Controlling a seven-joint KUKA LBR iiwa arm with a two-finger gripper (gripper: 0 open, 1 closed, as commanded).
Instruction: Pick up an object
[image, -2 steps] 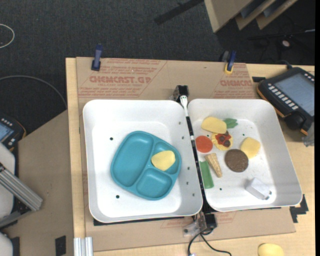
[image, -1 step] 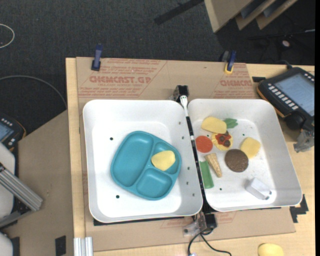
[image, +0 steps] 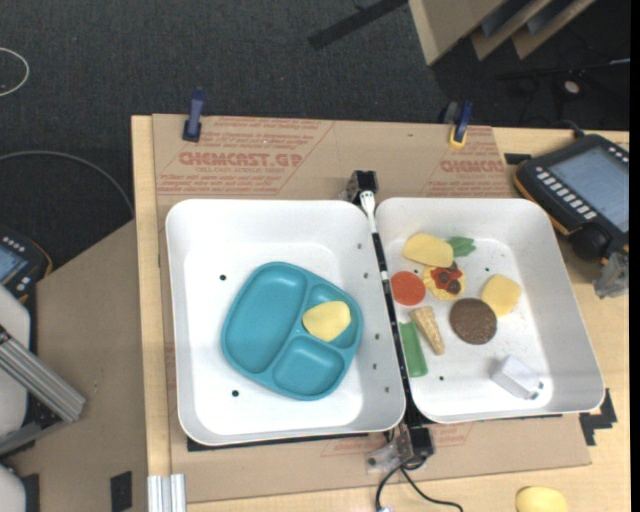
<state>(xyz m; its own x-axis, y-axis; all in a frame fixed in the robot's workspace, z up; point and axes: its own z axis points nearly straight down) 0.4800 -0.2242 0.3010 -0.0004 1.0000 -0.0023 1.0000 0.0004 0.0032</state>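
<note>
Left bin (image: 190, 300): holds one teal divided plate (image: 270, 330), lying flat near the bin's middle. One pale yellow lemon-shaped piece (image: 326, 320) rests in the plate's right-hand compartment, by the dividing ridge.

Right bin (image: 560, 300): holds the loose stock.
- yellow piece (image: 428, 249), upper middle, with a small green leaf-like piece (image: 462, 244) touching its right end.
- orange-red round piece (image: 407, 289), just beside the shared bin wall.
- small red-and-yellow piece (image: 445, 281), between the orange-red round and the yellow lump.
- yellow lump (image: 501, 294), well clear of the walls.
- brown disc (image: 472, 321), lying flat, just below the yellow lump.
- tan wedge (image: 428, 328), long axis running up-left to down-right.
- green stick (image: 413, 348), long axis running up and down the view, close along the shared wall.
- pale grey block (image: 516, 378), near the bin's lower edge.

Claw: state cannot be told. Judgement: the arm enters from the right, so the right bin's items lie nearer; the yellow lump and brown disc stand most open, while the green stick is crowded by the wall.
</note>
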